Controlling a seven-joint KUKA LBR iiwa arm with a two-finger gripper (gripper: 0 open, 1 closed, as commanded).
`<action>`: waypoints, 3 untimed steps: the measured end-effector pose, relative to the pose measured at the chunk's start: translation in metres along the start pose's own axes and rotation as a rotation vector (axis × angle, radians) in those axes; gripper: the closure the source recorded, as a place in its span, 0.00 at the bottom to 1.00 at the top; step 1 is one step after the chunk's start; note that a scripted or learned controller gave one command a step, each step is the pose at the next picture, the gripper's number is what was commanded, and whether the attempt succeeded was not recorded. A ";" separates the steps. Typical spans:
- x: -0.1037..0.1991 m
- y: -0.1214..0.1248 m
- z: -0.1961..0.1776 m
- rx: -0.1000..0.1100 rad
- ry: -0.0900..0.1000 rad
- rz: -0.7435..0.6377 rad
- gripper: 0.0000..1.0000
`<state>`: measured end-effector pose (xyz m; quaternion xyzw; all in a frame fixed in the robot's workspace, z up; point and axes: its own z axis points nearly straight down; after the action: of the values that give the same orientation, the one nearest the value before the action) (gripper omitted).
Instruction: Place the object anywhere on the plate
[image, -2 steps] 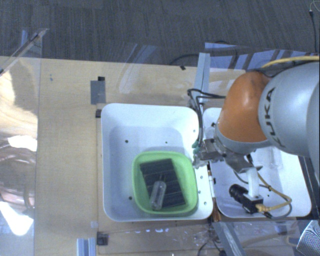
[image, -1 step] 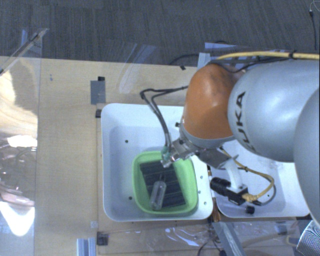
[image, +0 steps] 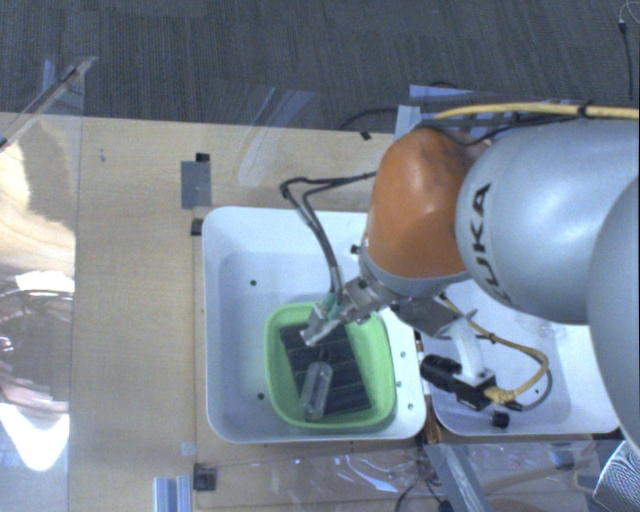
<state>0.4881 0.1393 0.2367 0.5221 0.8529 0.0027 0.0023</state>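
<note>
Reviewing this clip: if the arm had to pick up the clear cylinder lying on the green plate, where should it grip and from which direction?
Probably across the middle of the clear cylinder, coming straight down from above. It lies flat on the green plate, long axis running near-to-far in the view, so fingers closing across its narrow width should fit. The plate's raised rim blocks side approaches.

Left white bin (image: 230, 330) sits on a light wooden bench (image: 130, 300); right white bin (image: 560, 410) adjoins it toward the bench's right edge. A clear plastic sheet (image: 40, 330) covers the bench's left portion and reflects glare. Small dark brackets (image: 197, 183) stand at the left bin's far-left corner; another (image: 203, 480) at its near-left corner; dark carpet (image: 250, 50) lies beyond the far edge.
</note>
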 end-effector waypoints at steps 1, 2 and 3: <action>-0.078 -0.038 -0.069 -0.003 -0.002 0.031 0.00; -0.078 -0.036 -0.080 -0.009 -0.006 0.023 1.00; -0.029 -0.015 -0.012 0.002 0.000 -0.053 1.00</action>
<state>0.4880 0.1066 0.2486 0.4991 0.8665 0.0019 0.0019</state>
